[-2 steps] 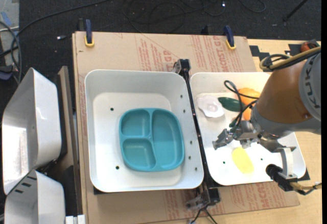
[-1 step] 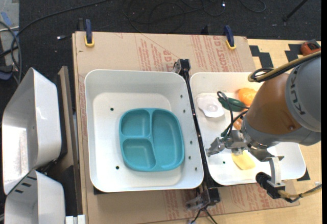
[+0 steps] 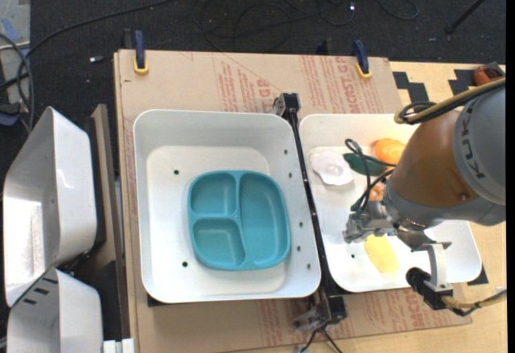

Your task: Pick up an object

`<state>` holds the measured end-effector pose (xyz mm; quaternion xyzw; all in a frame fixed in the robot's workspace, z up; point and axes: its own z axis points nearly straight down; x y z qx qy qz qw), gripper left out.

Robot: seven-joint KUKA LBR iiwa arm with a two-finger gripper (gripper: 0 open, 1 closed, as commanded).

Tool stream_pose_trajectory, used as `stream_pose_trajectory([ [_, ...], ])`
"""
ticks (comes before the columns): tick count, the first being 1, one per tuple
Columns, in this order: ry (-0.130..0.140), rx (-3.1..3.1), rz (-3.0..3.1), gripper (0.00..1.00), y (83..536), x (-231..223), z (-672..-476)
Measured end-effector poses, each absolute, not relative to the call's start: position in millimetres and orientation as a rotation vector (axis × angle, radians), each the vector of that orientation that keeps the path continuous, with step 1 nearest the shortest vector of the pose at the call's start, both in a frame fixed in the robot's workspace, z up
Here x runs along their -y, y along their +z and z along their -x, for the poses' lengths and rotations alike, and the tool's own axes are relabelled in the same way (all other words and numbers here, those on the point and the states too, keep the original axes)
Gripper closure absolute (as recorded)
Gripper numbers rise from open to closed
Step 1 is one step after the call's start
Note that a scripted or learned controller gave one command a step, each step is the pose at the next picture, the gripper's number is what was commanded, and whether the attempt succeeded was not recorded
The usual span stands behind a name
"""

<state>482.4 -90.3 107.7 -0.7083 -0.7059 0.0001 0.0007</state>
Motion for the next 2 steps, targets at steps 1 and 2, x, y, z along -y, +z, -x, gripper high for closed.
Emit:
stream_pose_trajectory([
  [1,-0.004,2.226,2.223,1.0,152.1,95.1,-488.1],
  [2,-0.005,2.228,2.221,1.0,204.9,95.2,-489.5],
])
